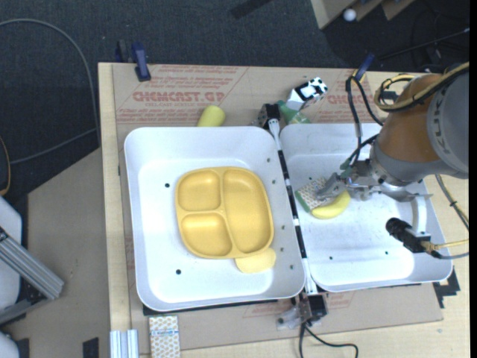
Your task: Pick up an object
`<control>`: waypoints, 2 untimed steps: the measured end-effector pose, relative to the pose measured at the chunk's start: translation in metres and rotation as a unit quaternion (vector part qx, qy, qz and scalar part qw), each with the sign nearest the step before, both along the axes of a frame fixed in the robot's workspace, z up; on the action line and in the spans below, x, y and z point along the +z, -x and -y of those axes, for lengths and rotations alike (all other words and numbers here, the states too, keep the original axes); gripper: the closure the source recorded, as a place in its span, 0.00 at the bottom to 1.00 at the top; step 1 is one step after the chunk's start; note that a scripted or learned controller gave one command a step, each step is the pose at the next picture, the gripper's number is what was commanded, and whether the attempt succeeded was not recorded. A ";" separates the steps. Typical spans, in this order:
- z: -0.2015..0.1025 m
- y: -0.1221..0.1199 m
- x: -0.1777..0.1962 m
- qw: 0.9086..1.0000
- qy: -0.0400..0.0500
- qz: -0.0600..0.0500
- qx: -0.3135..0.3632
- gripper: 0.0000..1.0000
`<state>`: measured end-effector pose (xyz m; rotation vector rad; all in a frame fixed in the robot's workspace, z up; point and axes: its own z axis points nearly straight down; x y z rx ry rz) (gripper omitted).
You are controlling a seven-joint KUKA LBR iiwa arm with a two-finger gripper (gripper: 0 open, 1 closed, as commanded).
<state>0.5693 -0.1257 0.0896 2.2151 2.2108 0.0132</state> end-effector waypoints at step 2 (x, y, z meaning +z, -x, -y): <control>-0.002 0.000 0.010 1.000 -0.002 0.000 0.000 0.00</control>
